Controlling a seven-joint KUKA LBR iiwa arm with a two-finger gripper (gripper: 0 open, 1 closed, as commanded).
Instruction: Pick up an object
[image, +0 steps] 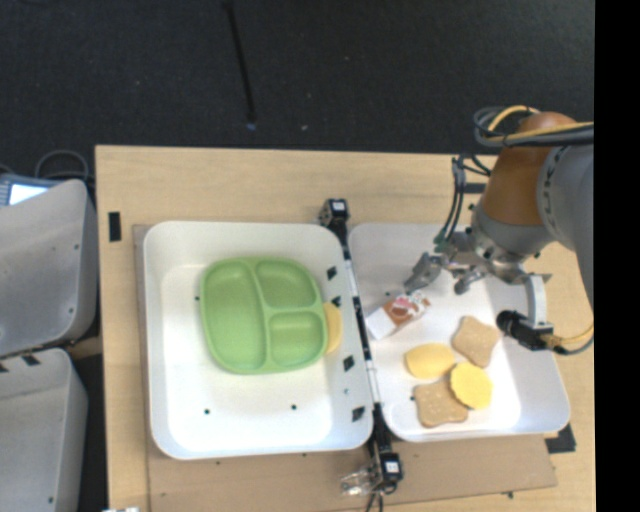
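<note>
My gripper (432, 272) hangs over the right bin (530, 405), fingers spread, holding nothing, near a small red-and-white packet (397, 312). Bread pieces (474, 342) lie apart.

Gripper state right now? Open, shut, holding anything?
Gripper: open, holding nothing. It hangs over the right bin, just above the red-and-white packet.
</note>
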